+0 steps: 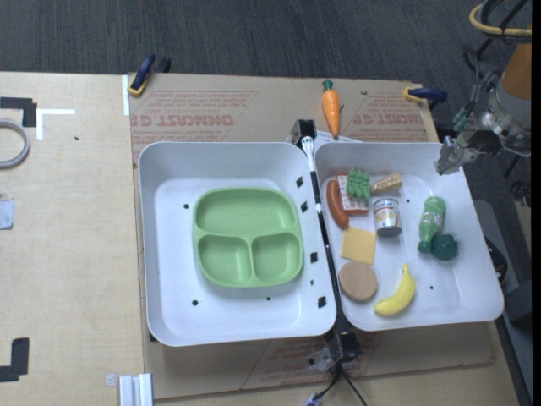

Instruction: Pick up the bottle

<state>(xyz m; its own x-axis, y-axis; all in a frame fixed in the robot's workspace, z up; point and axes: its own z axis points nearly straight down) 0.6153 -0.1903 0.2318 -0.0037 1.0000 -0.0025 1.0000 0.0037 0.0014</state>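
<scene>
- Tabletop [59,269] is pale wood, with a brown cardboard sheet [203,112] under two white bins sitting side by side.
- Left bin [161,252] holds a green divided plate [248,237].
- Right bin [469,299] holds the bottle [431,219]: green, lying near the bin's right side, with a dark green broccoli piece [444,247] touching its lower end.
- Same bin: small can [387,216] just left of the bottle, sausage [337,205], cheese slice [358,246], round cookie [358,282], banana [397,294].
- Toy carrot [330,106] lies on the cardboard above the bins.
- Blue-yellow clamps [141,74] pin the cardboard corners.
- Gripper [450,157] is over the right bin's upper-right rim, apart from the bottle; cannot tell if it is open or closed, nothing visibly in it.
- Floor [254,15] beyond the tabletop is dark grey carpet.
- Black tape marks [19,110] on the tabletop's left part.
</scene>
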